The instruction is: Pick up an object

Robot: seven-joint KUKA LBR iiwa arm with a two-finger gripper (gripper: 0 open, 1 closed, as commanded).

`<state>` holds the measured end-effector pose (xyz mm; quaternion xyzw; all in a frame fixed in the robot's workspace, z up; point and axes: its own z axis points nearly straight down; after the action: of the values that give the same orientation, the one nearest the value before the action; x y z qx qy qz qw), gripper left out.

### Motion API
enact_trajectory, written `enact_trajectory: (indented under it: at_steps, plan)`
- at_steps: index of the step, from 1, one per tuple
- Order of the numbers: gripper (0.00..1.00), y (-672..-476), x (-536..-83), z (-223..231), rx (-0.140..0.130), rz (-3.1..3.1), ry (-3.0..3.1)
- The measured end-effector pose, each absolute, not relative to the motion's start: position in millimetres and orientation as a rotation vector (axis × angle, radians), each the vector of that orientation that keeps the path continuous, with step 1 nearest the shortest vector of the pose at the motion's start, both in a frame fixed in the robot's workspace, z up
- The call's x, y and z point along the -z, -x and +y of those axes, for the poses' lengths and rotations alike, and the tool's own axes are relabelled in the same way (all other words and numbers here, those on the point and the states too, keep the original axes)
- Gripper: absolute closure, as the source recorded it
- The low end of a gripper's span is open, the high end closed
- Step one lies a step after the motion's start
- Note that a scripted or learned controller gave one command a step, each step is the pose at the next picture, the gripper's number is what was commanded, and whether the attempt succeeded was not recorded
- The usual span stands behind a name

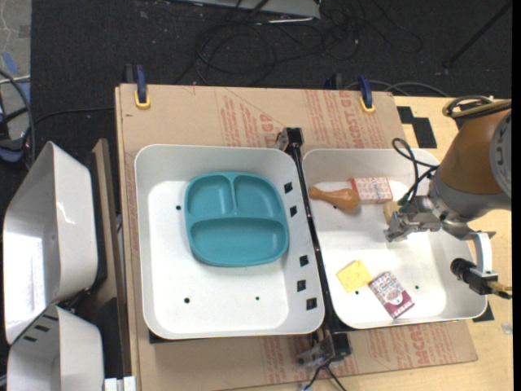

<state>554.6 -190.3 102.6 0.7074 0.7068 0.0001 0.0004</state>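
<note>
On the tabletop (203, 112), which is covered with brown cardboard, two shallow white bins stand side by side. The left bin (155, 243) contains a teal divided plate (236, 218), which lies flat near the middle with its two small compartments toward the far side. The right bin (423, 300) contains several small things. A wooden spatula-like piece (335, 195) lies near the far left part of this bin, and a small box with a pink dotted pattern (372, 189) is just beside it, touching its right end. Closer to the front, a yellow square piece (353, 275) lies flat, and a small pink and white packet (391, 293) lies just beside it on the right. The arm (480, 165) reaches in from the right, and its tool (400, 225) is low over the middle of the right bin, to the right of the spatula-like piece and apart from the yellow square. I cannot tell the tool's state, because it is too small and blurred. Nothing is seen between its tips.
</note>
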Motion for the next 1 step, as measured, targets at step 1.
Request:
enact_trajectory:
  at_steps: [1]
  plan:
    - [1.0, -558.4, -166.2, -188.7, -0.005, 2.22, -2.214]
